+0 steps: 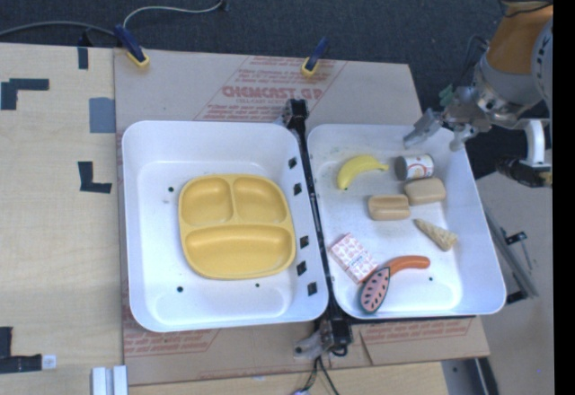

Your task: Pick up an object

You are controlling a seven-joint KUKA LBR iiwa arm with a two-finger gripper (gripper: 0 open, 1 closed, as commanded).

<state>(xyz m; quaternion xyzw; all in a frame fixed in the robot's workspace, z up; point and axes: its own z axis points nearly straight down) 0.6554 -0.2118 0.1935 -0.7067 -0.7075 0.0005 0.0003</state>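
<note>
Approach step — grey two-finger gripper (437, 127) hovers with fingers spread, holding nothing, at right white bin's (481, 241) far edge; next move: descend onto small red-and-white can (416, 167) just below.

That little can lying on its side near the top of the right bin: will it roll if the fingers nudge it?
Probably. The can lies on its side on the smooth white floor of the right bin, so a sideways nudge could roll it. The tan block right beside it may stop it that way. It looks small, so likely light. The gripper hangs open above.
</note>
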